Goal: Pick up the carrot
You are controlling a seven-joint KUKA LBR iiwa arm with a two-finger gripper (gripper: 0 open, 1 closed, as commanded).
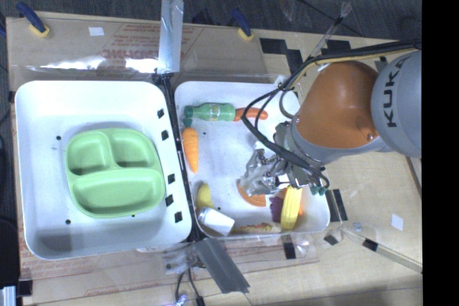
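Carrot [191, 148] lies along the right bin's [222, 89] left wall, bare floor beside it. Gripper [259, 175] hangs mid-bin over an orange slice [252, 198]; its grip state is unclear.

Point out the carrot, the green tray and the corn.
carrot [191, 148], camera view, middle of its orange body.
green tray [115, 172], camera view, ridge between its compartments.
corn [291, 206], camera view, middle of the yellow cob.

In the right bin [215, 93], the carrot [191, 148] lies against the left wall, just below the bottle [211, 112]. The gripper [259, 175] hangs right of the carrot, with the corn [291, 206] further right and lower. The tray [115, 170] sits in the left bin [43, 97].
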